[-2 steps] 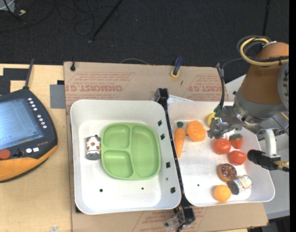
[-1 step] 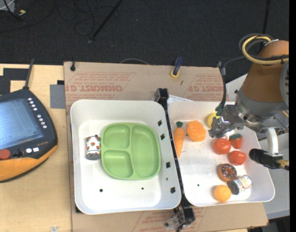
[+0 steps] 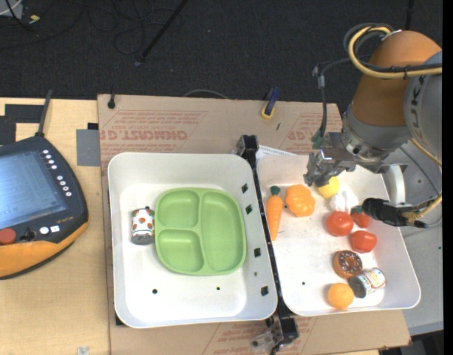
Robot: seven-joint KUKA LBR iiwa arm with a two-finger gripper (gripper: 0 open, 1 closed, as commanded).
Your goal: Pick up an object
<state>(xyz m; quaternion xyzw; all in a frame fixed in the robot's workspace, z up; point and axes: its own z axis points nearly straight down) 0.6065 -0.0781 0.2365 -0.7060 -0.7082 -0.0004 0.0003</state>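
My gripper (image 3: 320,174) hangs over the far part of the right bin (image 3: 403,272), at the end of the grey arm with the orange band. Right under and beside it lies a small yellow item (image 3: 329,189); whether they touch is unclear. An orange pepper (image 3: 300,200) sits just left of that, and a carrot (image 3: 273,213) lies by the bin's left wall. Two red tomatoes (image 3: 340,222) (image 3: 363,240), a donut (image 3: 348,262), a small can (image 3: 369,280) and an orange (image 3: 340,295) lie nearer the front.
The left bin (image 3: 130,287) holds a green divided plate (image 3: 200,230) and a small patterned can (image 3: 142,225) beside it. A white crumpled item (image 3: 346,199) lies by the yellow one. A teach pendant (image 3: 30,198) rests on the bench at far left.
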